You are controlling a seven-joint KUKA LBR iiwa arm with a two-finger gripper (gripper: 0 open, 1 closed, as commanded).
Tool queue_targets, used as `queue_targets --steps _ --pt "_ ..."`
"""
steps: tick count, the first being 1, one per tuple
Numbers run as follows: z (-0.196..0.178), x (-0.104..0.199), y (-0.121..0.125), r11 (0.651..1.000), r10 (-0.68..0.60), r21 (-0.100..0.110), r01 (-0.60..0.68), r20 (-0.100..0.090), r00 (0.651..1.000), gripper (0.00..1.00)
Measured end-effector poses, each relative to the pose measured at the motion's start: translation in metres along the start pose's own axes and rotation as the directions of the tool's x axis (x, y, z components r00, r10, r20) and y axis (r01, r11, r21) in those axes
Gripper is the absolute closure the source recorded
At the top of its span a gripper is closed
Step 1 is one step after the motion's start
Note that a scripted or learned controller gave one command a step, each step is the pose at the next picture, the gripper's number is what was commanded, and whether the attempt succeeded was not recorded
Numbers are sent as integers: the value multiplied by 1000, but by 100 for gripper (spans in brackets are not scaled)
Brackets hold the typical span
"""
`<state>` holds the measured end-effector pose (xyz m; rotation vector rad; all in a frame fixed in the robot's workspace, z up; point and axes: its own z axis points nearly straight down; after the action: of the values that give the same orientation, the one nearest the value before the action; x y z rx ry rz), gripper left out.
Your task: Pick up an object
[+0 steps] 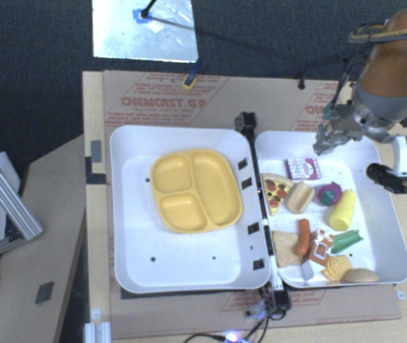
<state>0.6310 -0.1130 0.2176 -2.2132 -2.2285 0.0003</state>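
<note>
My gripper point(323, 146) hangs over the far edge of the right bin point(388, 224), just above and to the right of a small purple-and-white carton point(303, 168). Nothing shows between its fingers. Toy food lies in that bin: a pizza slice point(275, 191), a tan bread roll point(299, 196), a purple plum-like piece point(329, 193), a yellow corn cob point(343, 210), a red sausage point(303, 236), a green bean pod point(346, 241), a waffle point(337, 266) and a bread loaf point(361, 275).
The left bin point(132, 191) holds a yellow three-compartment plate point(193, 189). A black divider with clips point(255, 191) runs between the bins. A shiny metal sheet point(145, 20) lies beyond the bench. A slice of toast point(285, 247) sits at the right bin's near left.
</note>
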Motion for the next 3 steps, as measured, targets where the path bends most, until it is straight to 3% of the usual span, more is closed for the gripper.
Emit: queue_targets --steps 3 --pt "5 133 -70 1000 -1 1 1 -1 1000 100"
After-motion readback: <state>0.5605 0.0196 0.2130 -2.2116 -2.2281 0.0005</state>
